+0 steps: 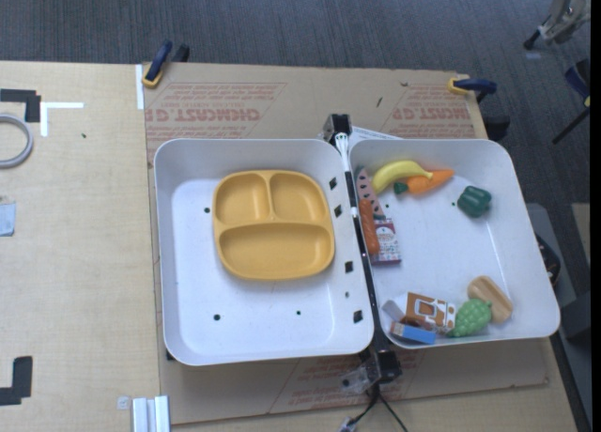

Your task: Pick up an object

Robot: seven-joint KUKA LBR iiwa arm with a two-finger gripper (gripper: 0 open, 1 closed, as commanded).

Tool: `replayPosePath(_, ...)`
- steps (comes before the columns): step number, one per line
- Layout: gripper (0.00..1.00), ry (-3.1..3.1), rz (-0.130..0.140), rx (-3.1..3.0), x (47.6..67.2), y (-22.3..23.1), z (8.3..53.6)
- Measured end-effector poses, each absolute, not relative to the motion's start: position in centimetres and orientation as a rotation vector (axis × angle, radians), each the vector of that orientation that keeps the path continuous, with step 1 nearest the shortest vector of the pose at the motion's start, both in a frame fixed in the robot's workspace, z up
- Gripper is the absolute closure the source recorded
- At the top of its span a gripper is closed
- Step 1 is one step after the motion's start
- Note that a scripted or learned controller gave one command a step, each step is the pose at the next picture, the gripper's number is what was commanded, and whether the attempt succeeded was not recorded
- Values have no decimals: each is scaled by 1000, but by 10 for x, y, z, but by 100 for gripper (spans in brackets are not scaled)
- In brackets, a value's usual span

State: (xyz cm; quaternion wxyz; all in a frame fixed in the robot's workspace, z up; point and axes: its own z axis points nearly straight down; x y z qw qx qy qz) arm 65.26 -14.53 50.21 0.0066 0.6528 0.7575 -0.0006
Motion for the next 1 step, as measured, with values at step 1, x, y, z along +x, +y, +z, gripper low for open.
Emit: replayPosePath(1,100,2371,-3,2038,654,-145,511)
